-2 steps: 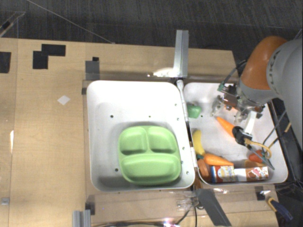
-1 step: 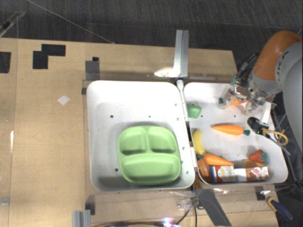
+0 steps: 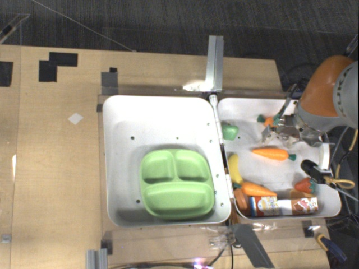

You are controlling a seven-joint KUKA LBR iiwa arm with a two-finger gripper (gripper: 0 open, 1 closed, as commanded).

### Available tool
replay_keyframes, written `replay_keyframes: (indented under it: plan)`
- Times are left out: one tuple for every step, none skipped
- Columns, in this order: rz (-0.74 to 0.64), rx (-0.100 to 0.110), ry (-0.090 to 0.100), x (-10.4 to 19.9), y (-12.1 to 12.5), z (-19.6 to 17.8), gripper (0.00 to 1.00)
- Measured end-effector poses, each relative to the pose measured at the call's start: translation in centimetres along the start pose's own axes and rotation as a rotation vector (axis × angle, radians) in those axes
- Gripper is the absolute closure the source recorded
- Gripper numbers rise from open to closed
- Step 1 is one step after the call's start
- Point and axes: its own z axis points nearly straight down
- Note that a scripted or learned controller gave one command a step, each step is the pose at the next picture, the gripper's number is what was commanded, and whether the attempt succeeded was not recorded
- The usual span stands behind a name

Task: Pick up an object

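- The gripper (image 3: 279, 129) is hanging low over the back part of the right bin (image 3: 247, 108), reaching in from the right; I cannot tell whether it is open or closed, and nothing is visibly being held in it.
- A small orange and green piece (image 3: 265, 119) is lying just beside the gripper on its left, touching or almost touching it; I cannot tell which.
- A carrot (image 3: 272, 153) is lying just in front of the gripper, crosswise on the bin floor with bare white floor around it. It looks like the likeliest thing to pick.
- A green item (image 3: 229, 131) is sitting to the gripper's left against the wall shared by the bins.
- Further forward, a yellow banana (image 3: 234, 168), a second carrot (image 3: 257, 190), a bottle (image 3: 283, 205) lying on its side and a red item (image 3: 303, 185) are crowding the front wall.
- Well to the left, a green divided tray (image 3: 177, 182) is lying in the left bin (image 3: 129, 122).
- Risk: closing here could catch only the small piece or pinch air, since the carrot is lying off to one side.
- Risk: the carrot is round and smooth and could roll or slip from a grasp near its tip.
- Room: the mid-bin floor is offering clearance; the back and right walls are close, and the front cluster leaves little space.
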Motion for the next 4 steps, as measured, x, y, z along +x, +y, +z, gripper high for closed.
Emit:
replay_keyframes:
  plan:
    - [-0.177,-0.007,-0.003,2.8,-3.1,-0.2,0.0]
    - [-0.205,0.015,0.004,-0.2,5.6,0.3,0.0]
    - [-0.313,0.001,-0.001,-4.0,1.8,0.1,0.0]
    - [-0.334,0.008,0.001,-1.1,7.2,-2.2,0.0]
